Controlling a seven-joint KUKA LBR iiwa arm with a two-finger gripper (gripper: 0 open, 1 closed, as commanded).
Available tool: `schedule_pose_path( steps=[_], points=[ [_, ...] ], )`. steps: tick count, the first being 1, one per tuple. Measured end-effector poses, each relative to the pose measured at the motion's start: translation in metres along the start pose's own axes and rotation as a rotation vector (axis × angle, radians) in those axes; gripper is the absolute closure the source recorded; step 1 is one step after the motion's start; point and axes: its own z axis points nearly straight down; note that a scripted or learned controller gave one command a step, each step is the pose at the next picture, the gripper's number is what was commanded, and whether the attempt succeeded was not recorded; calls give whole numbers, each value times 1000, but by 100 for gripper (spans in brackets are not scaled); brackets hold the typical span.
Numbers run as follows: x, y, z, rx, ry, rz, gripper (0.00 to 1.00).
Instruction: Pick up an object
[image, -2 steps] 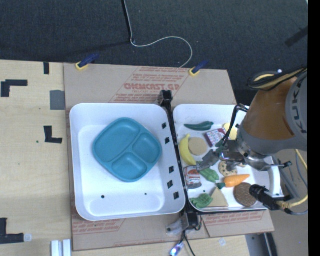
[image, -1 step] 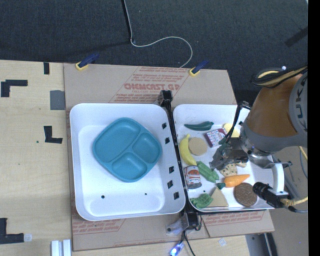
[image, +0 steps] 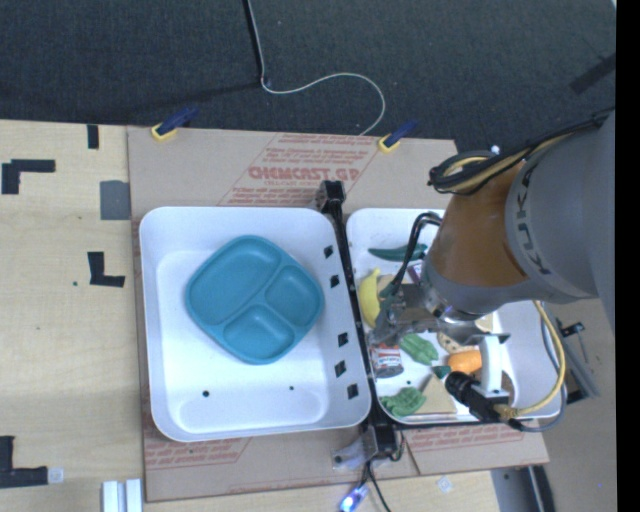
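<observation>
My gripper (image: 396, 318) hangs low over the left part of the right bin (image: 530, 335), under the grey arm with its orange band (image: 478, 245). Just to its left lies a yellow object (image: 370, 295). Below it are a small printed packet (image: 386, 360) and a green leafy piece (image: 419, 350). An orange object (image: 463, 358) lies to the lower right, partly behind the wrist hardware. Another green piece (image: 405, 402) rests near the bin's front wall. A thin dark green item (image: 393, 252) lies towards the back. The arm hides much of this bin.
The left bin (image: 165, 330) holds a blue divided plate (image: 256, 298). A black divider with clips (image: 344, 300) runs between the bins. Both bins stand on a cardboard sheet (image: 290, 170). A white cable (image: 330, 85) loops at the back.
</observation>
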Motion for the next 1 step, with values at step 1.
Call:
schedule_pose_path(
  steps=[1],
  points=[
    [10, -11, -2, -2, -2, 4, 100]
  ],
)
